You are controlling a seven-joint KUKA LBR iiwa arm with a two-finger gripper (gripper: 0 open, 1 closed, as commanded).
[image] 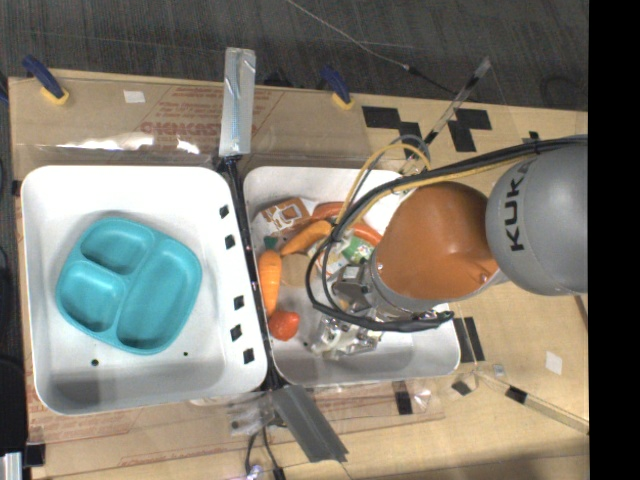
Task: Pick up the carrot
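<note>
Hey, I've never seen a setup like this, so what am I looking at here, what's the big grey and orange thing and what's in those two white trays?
This is one camera fixed above a bench, looking down at a slant. The big grey and orange thing is a robot arm reaching in from the right. Its gripper hangs low over the right white bin; whether it holds anything cannot be made out. That bin holds toy food: a carrot along its left wall, a small red-orange tomato-like piece below it, and a few more pieces partly hidden under the arm. The left white bin holds a teal divided plate.
</note>
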